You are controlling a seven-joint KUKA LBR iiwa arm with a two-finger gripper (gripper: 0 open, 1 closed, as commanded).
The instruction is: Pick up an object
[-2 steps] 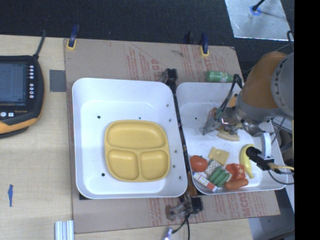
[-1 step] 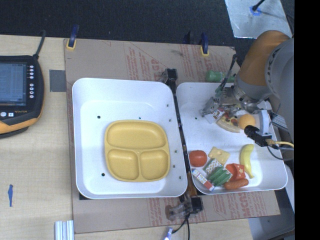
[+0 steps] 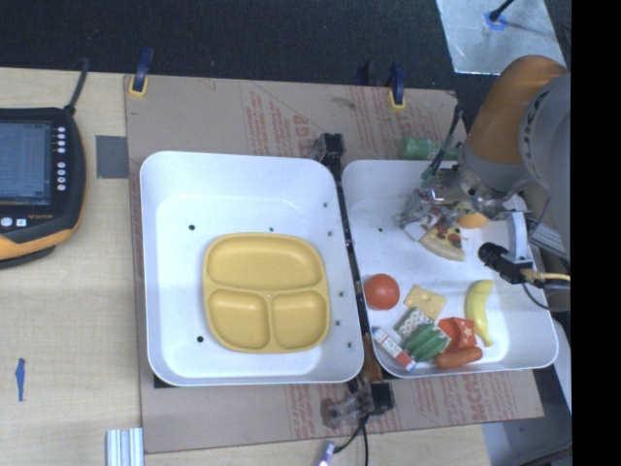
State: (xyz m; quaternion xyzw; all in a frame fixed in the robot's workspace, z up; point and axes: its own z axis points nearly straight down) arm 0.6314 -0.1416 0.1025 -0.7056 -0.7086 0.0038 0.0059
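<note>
A: Looking along the edges first, the two white bins sit side by side on a brown board, their inner rims touching down the middle. The left bin [image 3: 165, 260] holds a yellow divided tray [image 3: 264, 291] near its centre, with bare white floor all round it.

B: And the right bin [image 3: 374, 187]?

A: Its far left part is bare, and so is the strip along its left wall down to the tomato [image 3: 382, 290]. The near end is crowded: a wedge of cheese [image 3: 424, 302], a banana [image 3: 479, 310], a red pepper [image 3: 462, 333], a green vegetable [image 3: 424, 342], a sausage [image 3: 459, 358] and a small red and white packet [image 3: 391, 346] lie close together, several touching.

B: Where is the arm [image 3: 514, 124]?

A: It comes in from the right, over the far right part of the right bin. The gripper [image 3: 434, 209] hangs low there, just beside a pizza slice [image 3: 445, 241].

B: Is it gripping anything?

A: I cannot tell; the tip is a tangle of metal and cable, and the state of the claw is not readable. Nothing is plainly between it.

B: What does the pizza slice look like?

A: A flat tan wedge with red spots, lying on the bin floor just in front of the claw. A small orange thing [image 3: 473, 219] lies just right of it, near the wrist.

B: Anything outside the bins?

A: A control tablet [image 3: 37, 183] at the left edge of the bench, well apart from both bins.
</note>
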